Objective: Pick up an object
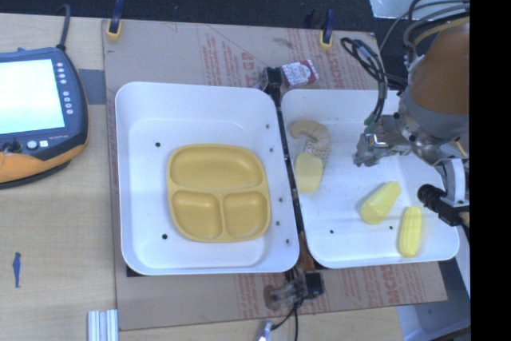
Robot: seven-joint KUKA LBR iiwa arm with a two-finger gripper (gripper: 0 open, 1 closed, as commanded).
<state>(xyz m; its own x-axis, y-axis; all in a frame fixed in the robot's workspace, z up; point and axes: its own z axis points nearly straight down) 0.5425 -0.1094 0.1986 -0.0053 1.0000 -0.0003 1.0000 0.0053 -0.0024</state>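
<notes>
Two shallow white bins sit side by side on the bench. The left white bin (pixel 136 172) holds a yellow plastic plate with three compartments (pixel 217 192), lying flat near its middle. The right white bin (pixel 343 243) holds four pieces: a tan, curved pastry-like piece (pixel 310 133) near the dividing wall, a pale yellow soft block (pixel 307 172) touching its lower edge, a yellow rounded cylinder (pixel 379 203) lying tilted, and just beside it a yellow corn-cob-shaped piece (pixel 409 231) near the right wall. The metal two-finger gripper (pixel 369 152) hangs over bare bin floor, apart from all four; how it is set is too blurred to tell, perhaps grasping nothing.
</notes>
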